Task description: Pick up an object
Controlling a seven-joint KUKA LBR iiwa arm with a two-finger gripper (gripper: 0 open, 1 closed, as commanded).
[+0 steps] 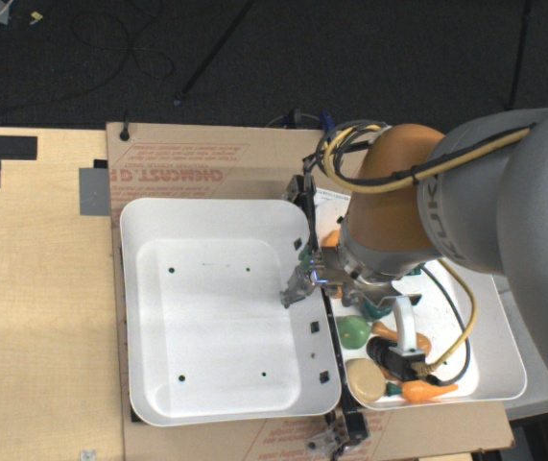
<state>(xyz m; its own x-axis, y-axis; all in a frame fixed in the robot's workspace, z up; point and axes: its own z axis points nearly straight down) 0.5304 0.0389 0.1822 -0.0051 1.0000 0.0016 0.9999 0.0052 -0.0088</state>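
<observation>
Arm's parked over the right bin, nothing picked up yet as far as I can see

The gripper (304,286) sits at the divide between the two bins, and I honestly can't tell its state from this angle. The objects are heaped along the right bin's (504,382) near-left corner: a green ball (353,331), a tan disc (367,378), an orange carrot-like piece (425,389). Left bin (149,257) holds nothing, so the grab looks still to do

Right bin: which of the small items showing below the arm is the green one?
The round green piece, at the right bin's left edge just below the arm's wrist. Below it lie a tan disc and an orange piece.
</observation>
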